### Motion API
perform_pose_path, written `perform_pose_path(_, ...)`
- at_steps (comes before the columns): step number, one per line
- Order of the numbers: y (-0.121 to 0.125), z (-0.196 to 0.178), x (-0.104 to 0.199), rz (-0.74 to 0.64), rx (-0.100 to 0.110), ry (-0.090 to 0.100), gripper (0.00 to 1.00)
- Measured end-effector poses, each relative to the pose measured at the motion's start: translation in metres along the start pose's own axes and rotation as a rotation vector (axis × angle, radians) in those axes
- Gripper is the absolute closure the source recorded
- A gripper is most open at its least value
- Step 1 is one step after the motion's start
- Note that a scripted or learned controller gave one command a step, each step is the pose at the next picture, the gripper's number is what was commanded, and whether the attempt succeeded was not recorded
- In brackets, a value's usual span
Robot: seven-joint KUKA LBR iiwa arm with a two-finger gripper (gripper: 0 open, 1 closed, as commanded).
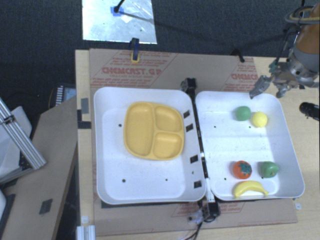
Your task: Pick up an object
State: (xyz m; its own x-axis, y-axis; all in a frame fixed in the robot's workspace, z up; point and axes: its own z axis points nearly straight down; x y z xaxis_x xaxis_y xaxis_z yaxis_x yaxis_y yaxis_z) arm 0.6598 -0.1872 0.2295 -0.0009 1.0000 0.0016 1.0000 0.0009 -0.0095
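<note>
Right, gripper (272, 85) hangs spread open, holding nothing, over the right bin's (287, 129) far rim. Nearest picks: green ball (243, 113) touching yellow ball (259, 119), far end. I'd drop straight down on the green one, fingers w/ room either side, avoid nudging yellow.

You get even, fairly bright light from above: both white bins (150, 194) below and left of the gripper (272, 86) look slightly washed, with soft, faint shadows. Far to its upper left, a foil sheet (119, 14) throws glare. The whole picture is mildly soft and grainy.
</note>
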Motion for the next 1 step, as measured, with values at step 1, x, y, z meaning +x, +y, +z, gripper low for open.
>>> perform_pose_path(1, 0.0024, -0.0075, 0.0005, -0.003, -0.011, -0.002, 0.0)
